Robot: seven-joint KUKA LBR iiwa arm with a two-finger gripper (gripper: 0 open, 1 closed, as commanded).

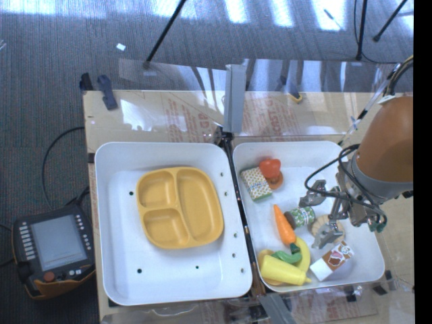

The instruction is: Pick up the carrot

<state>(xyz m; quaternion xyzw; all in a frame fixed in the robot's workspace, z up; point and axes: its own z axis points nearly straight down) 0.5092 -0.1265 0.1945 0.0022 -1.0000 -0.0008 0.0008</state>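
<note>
The carrot [284, 225] lies in the right bin [307, 152], near the middle and a little toward its left wall, its narrow tip pointing up-left and its thick end down toward the banana [302, 253]. Just to its right stands a small green can [301, 217], touching or nearly touching it. Further up are a checkered box [256, 183] and a red-topped piece [271, 170]; below are a yellow bottle [282, 271] and a small carton [334, 258]. The left bin [115, 201] carries a yellow divided tray [179, 206].

The tool [329, 216] hangs over the right part of the right bin, right of the can and well short of the carrot. Its metal fingers [314, 197] look spread fairly wide, and nothing sits between them; a pale object shows just under the tool, but what it is cannot be told.

By my reading the task is at the approach step: the carrot is untouched and no grasp has begun. The next move calls for shifting the tool leftward, past the can, until it stands over the carrot's middle. The fingers should then turn to close across the carrot's short width, not along its length. The can is the main trouble, since one finger must drop into the narrow space beside it, or the tool may knock the can or catch it instead. Aiming nearer the thick lower half may give more room, though the banana crowds that end.
</note>
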